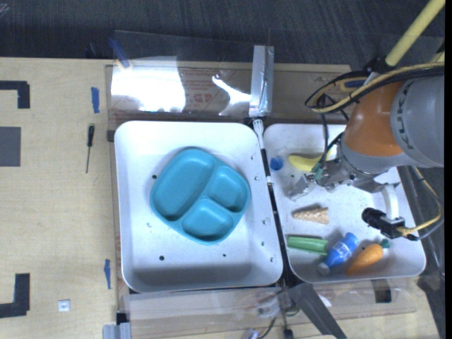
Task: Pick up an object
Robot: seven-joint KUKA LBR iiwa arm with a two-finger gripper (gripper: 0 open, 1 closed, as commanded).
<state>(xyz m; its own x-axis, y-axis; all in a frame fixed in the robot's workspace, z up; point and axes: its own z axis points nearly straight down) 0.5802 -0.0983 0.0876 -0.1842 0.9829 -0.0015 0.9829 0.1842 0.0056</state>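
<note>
While the grey arm (417,122) with its orange band reaches in from the right, its claw (308,182) sits low inside the right bin (409,263), up near the top-left part of it. Honestly can't tell whether the claw is spread or pinched, it's just a dark metallic blur from this angle, and I don't see anything clearly caught in it.

Right by the claw there's a yellow banana-looking thing (305,162), just above it and maybe touching, hard to say. A small blue cap (275,164) sits next to that by the bin wall. Below the claw, a bit apart, lies a tan cone-shaped piece (311,214). Further down there's a green stick (307,244), then a blue bottle (341,250) leaning against an orange carrot-like thing (367,256) near the bottom edge.

Left bin (134,189) holds a blue divided plate (200,193) with three compartments, sitting about in the middle.

Both bins rest on the wooden surface (49,210), and a little screwdriver (89,147) is lying off to the left.
</note>
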